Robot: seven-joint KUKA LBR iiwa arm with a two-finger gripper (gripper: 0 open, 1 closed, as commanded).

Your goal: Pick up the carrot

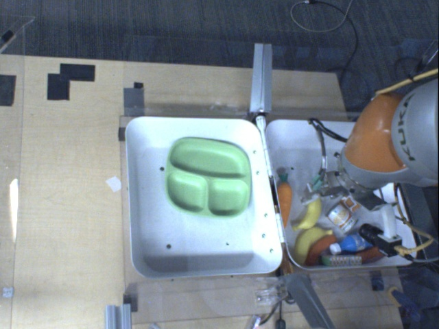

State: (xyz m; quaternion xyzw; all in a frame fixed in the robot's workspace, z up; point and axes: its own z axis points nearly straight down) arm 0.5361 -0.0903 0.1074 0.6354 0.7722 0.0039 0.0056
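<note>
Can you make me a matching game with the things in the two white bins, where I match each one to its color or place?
Things:
1. carrot
2. divided plate
3. banana
4. gripper

Descriptions:
A. green, in the left bin
B. yellow, curved, beside the carrot
C. orange, against the right bin's left wall
D. above the right bin's clutter

Pairs: 1-C, 2-A, 3-B, 4-D

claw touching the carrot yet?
Apart. In the camera view the claw hangs over the middle of the right bin, with bare white floor between it and the carrot lying along the bin's left wall.
</note>
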